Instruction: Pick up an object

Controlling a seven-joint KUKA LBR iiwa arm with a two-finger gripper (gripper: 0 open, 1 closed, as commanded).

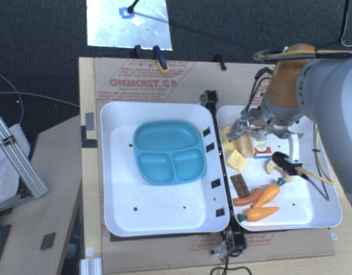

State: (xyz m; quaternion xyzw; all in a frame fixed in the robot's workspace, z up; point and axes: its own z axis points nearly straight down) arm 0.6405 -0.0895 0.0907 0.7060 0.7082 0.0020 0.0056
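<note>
Hovering at the right bin's (327, 213) upper left, gripper (248, 132) sits just above the cheese wedge (237, 161), directly below it in frame; finger state indiscernible.

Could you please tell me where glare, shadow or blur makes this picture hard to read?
In the camera view, the reflective sheet above the bench glares nearly white; the white bins are bright, with little surface detail; the arm looms large and soft at the right, shading the end effector and the yellow pieces under it; the blue tray and carrots read sharply.
</note>
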